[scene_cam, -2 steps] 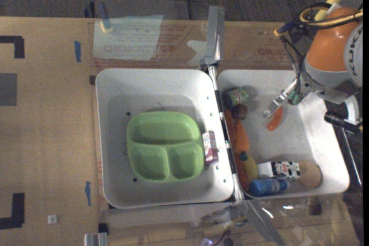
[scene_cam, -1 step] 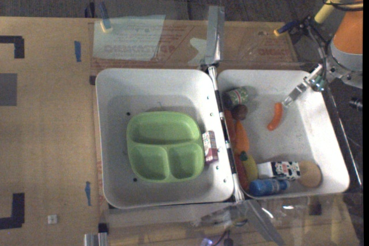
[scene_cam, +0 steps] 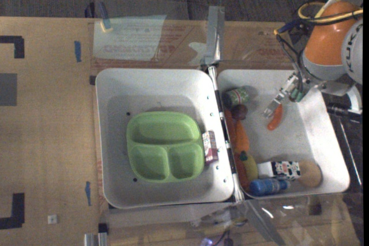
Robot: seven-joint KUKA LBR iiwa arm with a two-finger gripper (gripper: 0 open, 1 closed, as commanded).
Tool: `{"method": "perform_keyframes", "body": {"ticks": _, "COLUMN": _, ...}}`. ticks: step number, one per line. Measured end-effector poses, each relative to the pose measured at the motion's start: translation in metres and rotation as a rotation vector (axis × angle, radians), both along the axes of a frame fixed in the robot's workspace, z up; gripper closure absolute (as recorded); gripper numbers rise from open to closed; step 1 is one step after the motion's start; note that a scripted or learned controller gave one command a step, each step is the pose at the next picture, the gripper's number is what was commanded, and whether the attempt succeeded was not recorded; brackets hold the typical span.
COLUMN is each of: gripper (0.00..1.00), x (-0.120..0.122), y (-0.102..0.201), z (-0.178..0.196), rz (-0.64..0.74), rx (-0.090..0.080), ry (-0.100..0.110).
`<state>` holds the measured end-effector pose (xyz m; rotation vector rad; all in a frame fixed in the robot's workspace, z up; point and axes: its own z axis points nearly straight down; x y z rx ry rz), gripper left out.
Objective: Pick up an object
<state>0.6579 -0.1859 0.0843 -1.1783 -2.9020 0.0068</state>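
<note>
- The bench [scene_cam: 46,141] carries two white bins side by side, the left bin [scene_cam: 109,89] and the right bin [scene_cam: 331,152].
- The arm [scene_cam: 331,46], grey with an orange band, reaches over the right bin's far right corner.
- A green tray [scene_cam: 164,144] with three compartments lies on the left bin's floor, toward its right wall; a small carton [scene_cam: 210,146] leans just beside the tray, against that wall.
- The gripper [scene_cam: 275,108] hangs above the middle of the right bin's far half, with its fingers closed to a narrow gap on the top end of an orange carrot [scene_cam: 275,118]. The carrot hangs tilted below it and looks lifted clear of the bin floor.
- Along the right bin's left wall lie a green can [scene_cam: 236,95], a dark plum [scene_cam: 239,112], a second carrot [scene_cam: 241,138] and a yellow bottle [scene_cam: 249,167].
- Along the near wall lie a blue bottle [scene_cam: 268,186], a milk box [scene_cam: 286,169] and a tan ball [scene_cam: 311,173].
- Risk: the grip takes only the carrot's tip, so the hold seems thin. A quick swing or a jolt could let the tapered, smooth carrot pivot and slip out.
- If it drops, it would likely land on bare floor near the bin's middle, or roll toward the pile at the left wall, where a regrasp would be crowded.
</note>
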Motion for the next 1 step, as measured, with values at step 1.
{"method": "perform_keyframes", "body": {"ticks": 1, "gripper": 1.0, "x": 0.0039, "y": -0.0005, "z": 0.014, "rz": -0.001, "rx": -0.001, "ry": -0.016}}
